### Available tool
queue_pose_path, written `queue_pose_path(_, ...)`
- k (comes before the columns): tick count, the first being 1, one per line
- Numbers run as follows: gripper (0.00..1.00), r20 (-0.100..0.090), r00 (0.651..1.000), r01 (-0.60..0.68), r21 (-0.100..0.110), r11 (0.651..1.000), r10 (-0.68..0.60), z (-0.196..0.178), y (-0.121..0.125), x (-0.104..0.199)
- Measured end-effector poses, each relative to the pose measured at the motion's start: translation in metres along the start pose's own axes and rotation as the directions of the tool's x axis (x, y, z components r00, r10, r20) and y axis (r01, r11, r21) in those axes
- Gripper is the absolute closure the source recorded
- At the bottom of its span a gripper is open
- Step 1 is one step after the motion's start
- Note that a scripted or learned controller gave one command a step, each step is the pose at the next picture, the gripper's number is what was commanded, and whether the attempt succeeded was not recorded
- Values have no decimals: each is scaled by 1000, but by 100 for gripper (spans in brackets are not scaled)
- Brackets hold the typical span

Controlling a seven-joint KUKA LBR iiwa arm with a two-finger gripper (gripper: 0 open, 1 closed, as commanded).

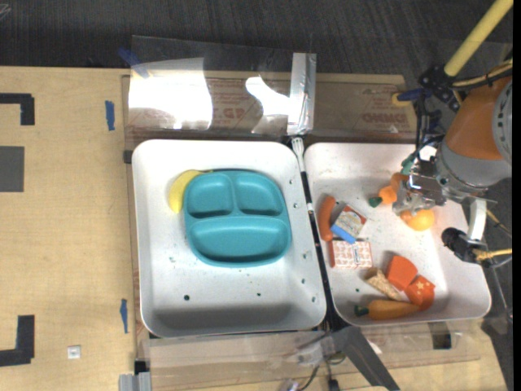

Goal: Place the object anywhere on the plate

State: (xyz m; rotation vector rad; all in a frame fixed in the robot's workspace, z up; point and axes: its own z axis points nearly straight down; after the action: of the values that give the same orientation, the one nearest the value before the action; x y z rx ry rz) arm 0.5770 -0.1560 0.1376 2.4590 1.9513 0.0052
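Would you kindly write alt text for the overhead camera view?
The arm's gripper hangs low in the right bin over an orange fruit, among scattered toy foods. A teal divided plate sits in the left bin, a yellow object at its edge.

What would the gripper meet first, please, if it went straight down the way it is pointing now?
Most likely the small orange-yellow toy fruit that lies just under the gripper in the right bin. Depth is hard to judge from above, so it may already touch it.
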Motion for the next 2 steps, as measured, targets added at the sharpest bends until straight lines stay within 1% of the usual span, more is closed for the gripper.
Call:
queue_pose_path(1, 100, 1, 997, 82, 6, 997, -82, 3, -71, -39)
queue_pose_path(2, 100, 1, 990, 141, -4, 990, -141, 49, -90, -33)
